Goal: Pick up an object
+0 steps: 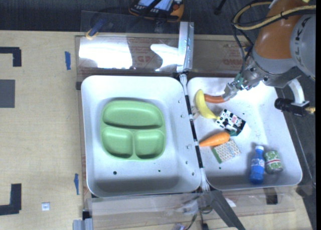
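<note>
Low in the frame, toward the lower right: a blue bottle [257, 164] upright in the right bin [291, 138], just beside a small green can [273, 161] at the bin's lower right corner. Slightly up and left of those: a flat patterned packet [226, 150], touching the tip end of an orange carrot [214, 139] lying across the bin's left side. Just above the carrot: a black-and-white patterned block [231, 122], tilted. Filling the left bin [95, 123], at frame centre-left: a green divided tray [133, 128], three compartments, one long on top and two below. Higher up, in the right bin's upper left corner: a yellow banana [202, 106], curved, with a thin orange-red object [216, 98] lying across its upper end. Right beside that orange-red object: the pincer [233, 88], low over the bin, pointing down and left from the grey-and-orange arm [278, 38] in the upper right of the frame; opening of the pincer impossible to tell, nothing visibly held. Farthest back, top centre, beyond the counter [40, 123]: a dark device with a lit screen [155, 3].
</note>
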Controlling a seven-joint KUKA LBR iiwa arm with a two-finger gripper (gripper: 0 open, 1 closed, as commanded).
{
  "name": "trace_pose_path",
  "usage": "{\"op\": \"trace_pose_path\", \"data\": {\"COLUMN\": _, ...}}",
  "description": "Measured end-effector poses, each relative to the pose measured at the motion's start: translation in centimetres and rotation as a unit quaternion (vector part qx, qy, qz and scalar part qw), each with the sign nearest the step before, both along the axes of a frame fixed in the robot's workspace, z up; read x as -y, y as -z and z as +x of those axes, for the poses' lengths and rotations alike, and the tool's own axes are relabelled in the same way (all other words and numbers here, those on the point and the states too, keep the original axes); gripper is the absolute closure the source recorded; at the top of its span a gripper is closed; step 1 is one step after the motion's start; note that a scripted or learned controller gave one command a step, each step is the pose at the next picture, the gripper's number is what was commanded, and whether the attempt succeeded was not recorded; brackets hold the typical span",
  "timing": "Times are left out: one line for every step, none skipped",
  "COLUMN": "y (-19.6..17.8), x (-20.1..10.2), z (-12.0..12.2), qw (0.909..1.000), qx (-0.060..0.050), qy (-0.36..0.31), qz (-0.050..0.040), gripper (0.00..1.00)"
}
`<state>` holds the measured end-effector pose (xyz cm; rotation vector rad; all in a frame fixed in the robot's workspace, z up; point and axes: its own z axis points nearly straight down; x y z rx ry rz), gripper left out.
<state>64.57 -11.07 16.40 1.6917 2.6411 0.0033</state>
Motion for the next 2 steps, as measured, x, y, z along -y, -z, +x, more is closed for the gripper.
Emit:
{"op": "trace_pose_path", "data": {"y": 0.0, "x": 0.0, "z": 0.0, "qw": 1.0, "qx": 0.0, "qy": 0.0, "qz": 0.0, "gripper": 0.0}}
{"op": "trace_pose_path", "data": {"y": 6.8, "x": -0.3, "z": 1.7, "qw": 0.9966, "qx": -0.006, "qy": -0.083, "qz": 0.0003, "gripper": 0.0}}
